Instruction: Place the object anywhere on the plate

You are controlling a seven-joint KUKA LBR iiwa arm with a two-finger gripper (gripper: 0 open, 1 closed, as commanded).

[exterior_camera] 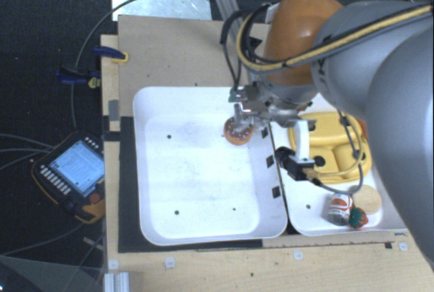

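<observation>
We see two white bins (196, 230), a yellow plate (339, 141), a brown object (237, 131), a grey arm (380, 60) with its orange band (298, 19), and black yellow-striped cables (339, 36).

robot lab — teach pendant (71, 172) | clamps (108, 53) | cabled bench (169, 47)

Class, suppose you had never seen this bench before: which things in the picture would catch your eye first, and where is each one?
The big grey arm with its orange band sweeps in from the right, over the right bin. Its tool hangs at the left bin's upper right corner, right by a small brown round object. A yellow plate lies in the right bin, partly under the arm, with a few small items near that bin's front edge.
</observation>
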